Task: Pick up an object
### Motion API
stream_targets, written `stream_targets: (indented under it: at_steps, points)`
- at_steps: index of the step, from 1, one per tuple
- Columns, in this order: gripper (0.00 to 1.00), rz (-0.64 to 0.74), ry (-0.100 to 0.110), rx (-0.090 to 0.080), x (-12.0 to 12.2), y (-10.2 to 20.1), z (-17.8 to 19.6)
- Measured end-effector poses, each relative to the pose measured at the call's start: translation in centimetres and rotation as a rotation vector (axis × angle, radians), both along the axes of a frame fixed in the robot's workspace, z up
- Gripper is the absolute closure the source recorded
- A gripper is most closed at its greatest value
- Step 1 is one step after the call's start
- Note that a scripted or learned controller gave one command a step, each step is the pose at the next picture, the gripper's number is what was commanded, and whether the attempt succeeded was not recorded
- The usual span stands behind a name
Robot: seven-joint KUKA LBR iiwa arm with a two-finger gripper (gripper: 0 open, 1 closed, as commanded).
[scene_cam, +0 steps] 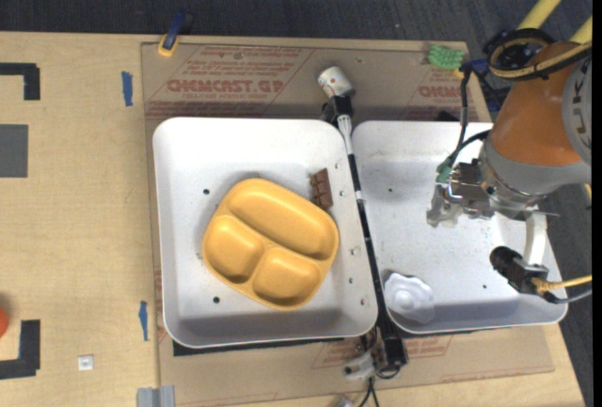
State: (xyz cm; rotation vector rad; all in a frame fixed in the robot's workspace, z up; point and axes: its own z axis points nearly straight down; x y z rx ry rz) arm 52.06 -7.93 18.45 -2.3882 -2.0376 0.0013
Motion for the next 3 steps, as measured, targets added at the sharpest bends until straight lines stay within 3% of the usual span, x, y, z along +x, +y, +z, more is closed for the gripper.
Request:
stream_targets:
  at_steps: [1,2,3]
  points:
    - [1.00,-0.071,-0.002,-0.002,4.1,-10.4,-2.0]
    - [1.00,-0.235,0.000,0.000,-3.7,-9.6,1.8]
    - [0.00,-0.235,0.000,0.000,-3.7,-9.6,1.8]
